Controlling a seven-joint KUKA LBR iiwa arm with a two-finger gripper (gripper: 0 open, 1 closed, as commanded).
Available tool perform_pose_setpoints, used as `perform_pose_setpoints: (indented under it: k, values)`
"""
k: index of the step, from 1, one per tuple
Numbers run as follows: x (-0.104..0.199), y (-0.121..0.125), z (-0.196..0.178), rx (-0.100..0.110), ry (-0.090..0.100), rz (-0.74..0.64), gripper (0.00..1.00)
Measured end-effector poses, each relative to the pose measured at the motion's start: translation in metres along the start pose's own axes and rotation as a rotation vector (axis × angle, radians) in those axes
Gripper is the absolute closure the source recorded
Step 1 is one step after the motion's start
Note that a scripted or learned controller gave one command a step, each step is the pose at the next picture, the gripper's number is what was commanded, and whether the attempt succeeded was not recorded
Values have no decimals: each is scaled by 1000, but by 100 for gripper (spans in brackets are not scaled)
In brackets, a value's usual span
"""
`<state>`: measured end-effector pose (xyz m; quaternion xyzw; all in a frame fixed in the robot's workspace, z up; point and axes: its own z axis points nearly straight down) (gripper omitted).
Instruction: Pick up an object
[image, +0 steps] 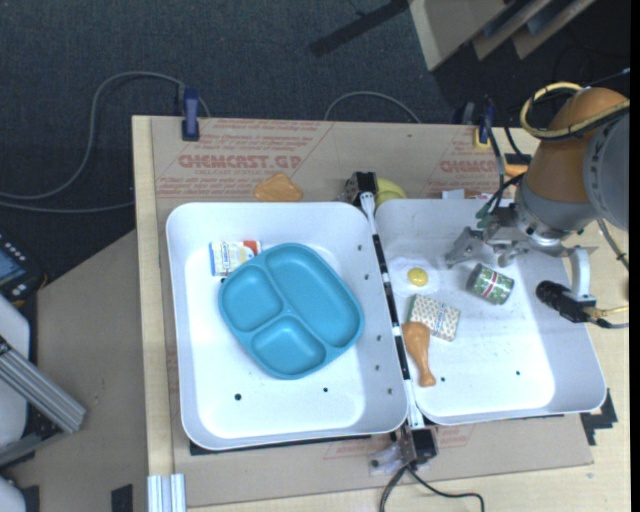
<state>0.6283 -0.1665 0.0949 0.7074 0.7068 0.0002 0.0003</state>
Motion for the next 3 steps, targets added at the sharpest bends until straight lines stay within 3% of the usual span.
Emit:
perform_pose_setpoints:
  k: [1,2,3]
  values:
    - [-6,-38,11,6,2,1,0]
    - [-5,-35,-1,-2,0,0,100]
    - [95,-35,-96,-9,3,-12,100]
